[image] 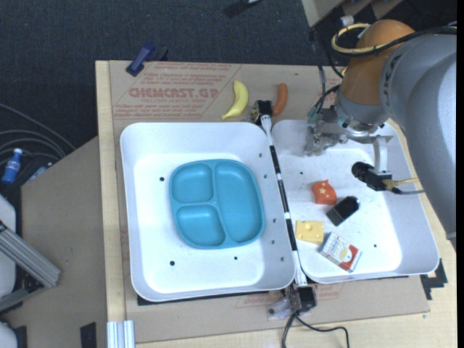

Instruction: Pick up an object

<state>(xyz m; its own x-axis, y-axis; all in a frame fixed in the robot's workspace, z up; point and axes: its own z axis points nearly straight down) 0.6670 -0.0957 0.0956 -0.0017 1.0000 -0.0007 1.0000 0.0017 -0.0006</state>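
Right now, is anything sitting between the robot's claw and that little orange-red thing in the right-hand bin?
Nothing visible does. The gripper hangs over the back of the right bin, and the orange-red piece lies nearer the front, with bare white floor between them. The black block and yellow piece lie beyond it.

From my remote seat, the arm (413, 78) runs off the right and top edges, so I see just its wrist end. Its bulk covers the right bin's (377, 263) far right corner. The gripper (322, 142) is too small and blurred for me to tell how it stands. The print on the small red and white packet (339, 251) is too fine to read. At the left edge, a blue-capped item (11, 164) is cut off.
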